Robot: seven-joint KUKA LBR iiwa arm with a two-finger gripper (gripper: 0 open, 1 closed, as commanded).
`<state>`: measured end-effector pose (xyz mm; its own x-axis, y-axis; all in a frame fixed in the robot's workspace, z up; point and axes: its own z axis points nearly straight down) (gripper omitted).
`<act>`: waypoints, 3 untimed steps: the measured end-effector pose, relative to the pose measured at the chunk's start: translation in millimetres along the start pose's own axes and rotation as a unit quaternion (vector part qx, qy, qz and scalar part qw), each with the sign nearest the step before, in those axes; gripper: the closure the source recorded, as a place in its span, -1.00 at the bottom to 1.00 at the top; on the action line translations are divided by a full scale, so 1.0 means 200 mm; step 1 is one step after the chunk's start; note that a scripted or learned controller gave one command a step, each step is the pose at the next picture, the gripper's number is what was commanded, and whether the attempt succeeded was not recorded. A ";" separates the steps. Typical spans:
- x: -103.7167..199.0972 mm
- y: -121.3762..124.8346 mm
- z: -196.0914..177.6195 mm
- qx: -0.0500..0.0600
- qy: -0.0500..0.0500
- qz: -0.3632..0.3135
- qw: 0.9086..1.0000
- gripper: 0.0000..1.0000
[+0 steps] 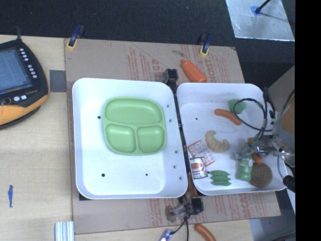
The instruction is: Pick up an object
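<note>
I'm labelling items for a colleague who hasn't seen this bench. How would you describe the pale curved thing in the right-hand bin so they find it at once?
Start at the right bin, beside the one holding the green divided plate. Near its middle lies a croissant, just right of the small red-and-white packets. It alone is pale tan and crescent-shaped; the sausage above it is orange-red and thin.
</note>
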<state>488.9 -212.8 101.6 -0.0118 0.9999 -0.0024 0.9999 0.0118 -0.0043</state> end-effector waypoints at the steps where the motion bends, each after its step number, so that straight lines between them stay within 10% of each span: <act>1: 0.47 0.32 -0.23 0.000 0.001 0.002 1.000 1.00; 3: 0.91 0.26 -0.67 -0.002 0.002 0.004 1.000 1.00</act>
